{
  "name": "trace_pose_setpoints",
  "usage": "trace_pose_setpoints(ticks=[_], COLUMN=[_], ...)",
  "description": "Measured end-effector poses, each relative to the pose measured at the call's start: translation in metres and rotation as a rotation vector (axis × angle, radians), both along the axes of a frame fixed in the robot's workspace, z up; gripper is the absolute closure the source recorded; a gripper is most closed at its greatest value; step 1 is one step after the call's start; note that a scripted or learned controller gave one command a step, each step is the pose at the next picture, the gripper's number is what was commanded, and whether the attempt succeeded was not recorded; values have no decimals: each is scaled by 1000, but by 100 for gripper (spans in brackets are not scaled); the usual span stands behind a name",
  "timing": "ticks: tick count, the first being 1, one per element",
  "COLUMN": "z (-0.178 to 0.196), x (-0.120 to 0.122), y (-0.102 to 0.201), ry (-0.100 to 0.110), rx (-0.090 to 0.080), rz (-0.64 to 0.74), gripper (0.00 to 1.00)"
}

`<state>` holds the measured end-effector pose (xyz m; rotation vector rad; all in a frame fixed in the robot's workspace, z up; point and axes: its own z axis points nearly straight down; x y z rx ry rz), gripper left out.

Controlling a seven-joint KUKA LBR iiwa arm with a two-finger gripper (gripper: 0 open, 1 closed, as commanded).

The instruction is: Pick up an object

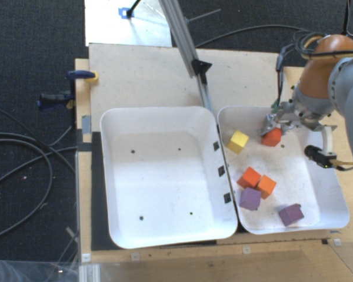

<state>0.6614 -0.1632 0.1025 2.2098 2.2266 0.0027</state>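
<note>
no writing or brand can be read on any thing. the tool [273,128] is low in the right bin [335,207], near its back wall, and a red-orange block [272,137] sits between its fingers, so it is closed around this block. a yellow block [238,141] lies to the left of it, apart. two orange blocks [257,181] and two purple blocks [270,206] lie nearer the front.

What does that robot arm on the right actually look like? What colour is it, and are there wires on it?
The arm is smooth, rounded grey metal with an orange band above the wrist. Black cables loop over its top. It ends in a small silvery gripper, and a white piece tipped with black hangs beside the wrist.
</note>
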Motion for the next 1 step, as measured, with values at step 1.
trace_pose_setpoints(ticks=[1], z=[-12], x=[8], y=[55], ry=[3], rx=[2], rz=[2], gripper=[100])
